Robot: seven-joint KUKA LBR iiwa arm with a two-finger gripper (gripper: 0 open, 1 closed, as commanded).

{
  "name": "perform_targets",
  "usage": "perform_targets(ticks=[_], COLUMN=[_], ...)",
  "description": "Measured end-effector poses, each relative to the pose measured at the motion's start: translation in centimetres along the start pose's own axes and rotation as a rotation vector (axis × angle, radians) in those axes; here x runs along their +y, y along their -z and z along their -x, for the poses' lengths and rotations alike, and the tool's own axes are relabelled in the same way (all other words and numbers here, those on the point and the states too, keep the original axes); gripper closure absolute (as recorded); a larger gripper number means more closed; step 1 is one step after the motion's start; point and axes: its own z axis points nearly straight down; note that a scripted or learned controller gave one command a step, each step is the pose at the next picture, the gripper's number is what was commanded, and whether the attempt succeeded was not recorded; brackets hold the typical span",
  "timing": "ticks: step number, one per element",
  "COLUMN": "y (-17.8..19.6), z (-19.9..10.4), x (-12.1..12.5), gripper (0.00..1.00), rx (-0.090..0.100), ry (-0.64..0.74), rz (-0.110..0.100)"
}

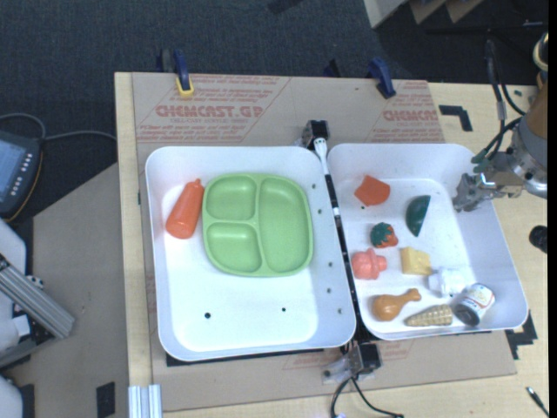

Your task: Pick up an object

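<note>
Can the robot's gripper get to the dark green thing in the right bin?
Probably yes. The gripper hangs over the right bin's far right side, and the dark green thing lies just to its left on bare white floor, apart from the other toys. Nothing stands between them.

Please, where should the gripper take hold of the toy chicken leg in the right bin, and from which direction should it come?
Grip the chicken leg from above at its narrow shank, toward its right end, closing across its width. It lies flat, nearly left to right, and the plump left end looks too wide. The corn cob lies close below it, so the upper side probably gives the fingers more room.
</note>
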Motion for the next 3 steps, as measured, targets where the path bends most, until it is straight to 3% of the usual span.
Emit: perform_targets(ticks=[1, 2, 3], y=[1.1, -0.3, 0.6], z=[-5.2, -11.1, -15.3], x=[-0.8, -1.6, -1.2], gripper=[1.0, 1.0, 1.0], rx=[0.004, 0.004, 0.002], ry=[0.005, 0.004, 0.004], rz=[-0.004, -0.006, 0.0])
